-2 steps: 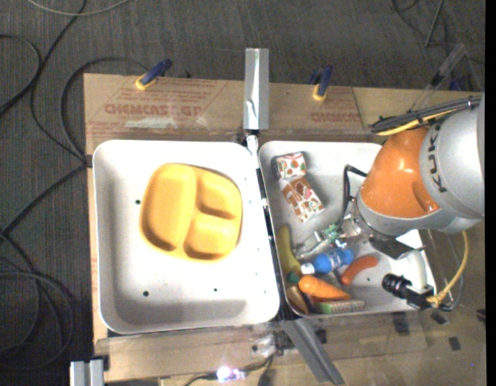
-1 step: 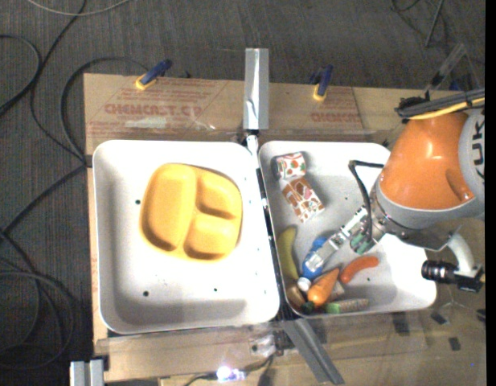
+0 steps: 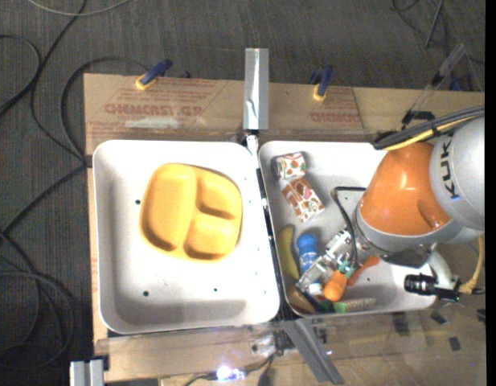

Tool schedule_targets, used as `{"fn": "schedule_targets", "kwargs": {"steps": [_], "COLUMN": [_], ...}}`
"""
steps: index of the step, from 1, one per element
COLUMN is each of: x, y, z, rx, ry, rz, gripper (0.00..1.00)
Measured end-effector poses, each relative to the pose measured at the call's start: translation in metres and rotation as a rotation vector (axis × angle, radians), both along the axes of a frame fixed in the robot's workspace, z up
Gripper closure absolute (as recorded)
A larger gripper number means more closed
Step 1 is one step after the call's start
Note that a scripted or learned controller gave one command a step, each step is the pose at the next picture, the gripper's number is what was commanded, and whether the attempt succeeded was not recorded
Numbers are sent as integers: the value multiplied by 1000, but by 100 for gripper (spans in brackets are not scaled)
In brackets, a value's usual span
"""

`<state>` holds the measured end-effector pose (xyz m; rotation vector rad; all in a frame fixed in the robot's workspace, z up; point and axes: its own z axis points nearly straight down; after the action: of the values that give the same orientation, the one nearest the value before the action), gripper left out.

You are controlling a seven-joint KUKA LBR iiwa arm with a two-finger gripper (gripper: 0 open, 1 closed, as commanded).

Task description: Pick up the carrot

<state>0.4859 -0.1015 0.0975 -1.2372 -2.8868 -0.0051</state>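
orange carrot (image 3: 338, 285) lies in the right bin (image 3: 344, 155) among clutter, the hand (image 3: 326, 265) just over it. cannot tell whether the hand is apart or together. it could nudge the blue bottle (image 3: 307, 250) instead

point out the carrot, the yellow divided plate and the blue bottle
small orange carrot (image 3: 338, 286): camera view, on its thick middle
yellow divided plastic plate (image 3: 169, 203): camera view, on the floor of its large left compartment
small blue bottle (image 3: 308, 246): camera view, on its blue body
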Motion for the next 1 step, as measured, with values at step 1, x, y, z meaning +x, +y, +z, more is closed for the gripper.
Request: {"fn": "schedule_targets", "kwargs": {"steps": [1], "x": [1], "y": [1], "z": [9], "rx": [4], "ry": [1], "rz": [-1], "gripper": [100]}}
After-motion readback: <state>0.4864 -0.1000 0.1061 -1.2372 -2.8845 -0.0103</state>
